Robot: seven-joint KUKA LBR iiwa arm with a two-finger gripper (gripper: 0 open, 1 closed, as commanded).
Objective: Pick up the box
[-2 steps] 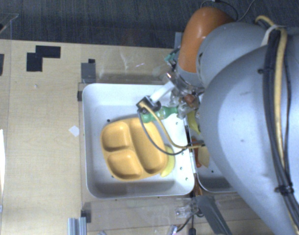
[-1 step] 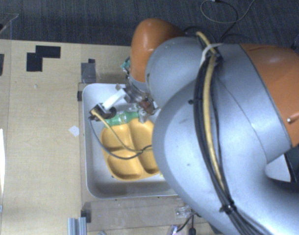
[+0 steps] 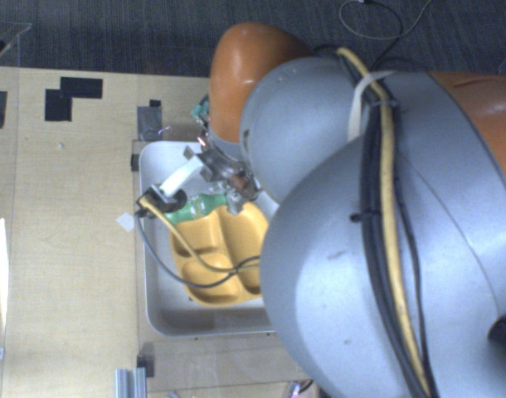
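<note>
The grey arm (image 3: 386, 222) reaches low into the white bin (image 3: 158, 305), poised above a yellow object (image 3: 216, 255), apparently seeking the box. Whether its jaws are open or closed cannot be told.

- The arm (image 3: 386, 247) is showing big rounded grey shells with a smooth, dull sheen.
- An orange band (image 3: 240, 73) is capping the section above the wrist, and more orange is showing at the upper right.
- A bundle of black and yellowish cables (image 3: 384, 222) is running along the grey shell.
- A pale strap (image 3: 365, 98) is binding the bundle.
</note>
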